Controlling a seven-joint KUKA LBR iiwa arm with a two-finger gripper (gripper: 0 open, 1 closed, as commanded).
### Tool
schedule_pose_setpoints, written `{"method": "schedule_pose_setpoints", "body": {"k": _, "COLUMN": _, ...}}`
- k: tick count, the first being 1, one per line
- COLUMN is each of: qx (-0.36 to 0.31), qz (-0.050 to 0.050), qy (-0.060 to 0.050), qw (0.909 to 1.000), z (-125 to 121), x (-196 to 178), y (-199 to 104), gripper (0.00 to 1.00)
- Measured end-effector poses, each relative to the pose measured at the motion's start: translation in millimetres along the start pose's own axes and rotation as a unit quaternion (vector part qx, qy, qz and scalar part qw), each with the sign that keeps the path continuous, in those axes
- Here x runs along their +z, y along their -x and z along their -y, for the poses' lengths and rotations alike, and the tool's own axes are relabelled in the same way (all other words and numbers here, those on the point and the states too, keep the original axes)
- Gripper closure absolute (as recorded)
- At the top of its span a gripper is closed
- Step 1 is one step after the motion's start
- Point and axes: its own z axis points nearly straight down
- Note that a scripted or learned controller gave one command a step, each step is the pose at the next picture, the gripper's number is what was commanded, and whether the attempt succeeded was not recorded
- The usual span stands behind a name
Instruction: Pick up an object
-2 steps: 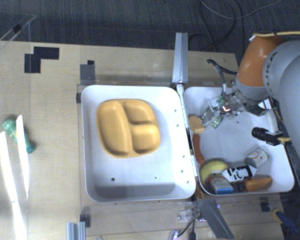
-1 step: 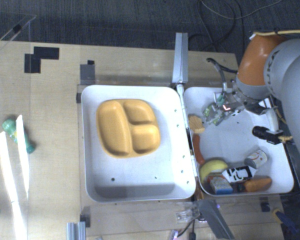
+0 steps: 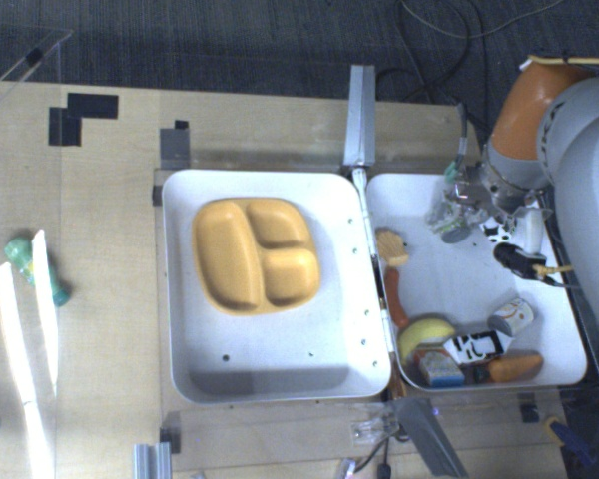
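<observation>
status: approach stage; no pick is completed.

1. end effector. the end effector [image 3: 457, 213] sits low at the far end of the right bin [image 3: 419, 196], at the tip of the arm [image 3: 579, 158] that reaches in from the right. it is blurred and seen from above, so whether it is apart or together cannot be told. no object is visible in its hold.

2. candidate objects. the task names no particular object. the pickable items lie in the right bin, mostly at its near end:
- a yellow-green ball [image 3: 426, 333], near the left wall
- a blue box [image 3: 441, 369], just in front of the ball
- a black-and-white piece [image 3: 476, 346], beside the ball
- an orange piece [image 3: 514, 368], against the near wall
- a pale cylinder [image 3: 514, 316], towards the right wall
- a tan piece [image 3: 390, 246] and a red-brown stick [image 3: 393, 304], along the left wall

all of these rest on the bin floor, well apart from the end effector.

3. other items. the left bin [image 3: 185, 367] carries a yellow tray [image 3: 257, 254], untouched.

4. work remaining, as a judgement: the whole grasp. the end effector must be set over one item, closed on it, and raised clear of the bin. the ball and the cylinder may roll when touched.
</observation>
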Motion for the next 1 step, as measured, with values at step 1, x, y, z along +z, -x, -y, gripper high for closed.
{"method": "schedule_pose_setpoints", "body": {"k": 1, "qx": -0.025, "qz": 0.004, "qy": 0.019, "qw": 0.9995, "z": 1.8, "x": -121.1, "y": -51.1, "gripper": 1.00}}
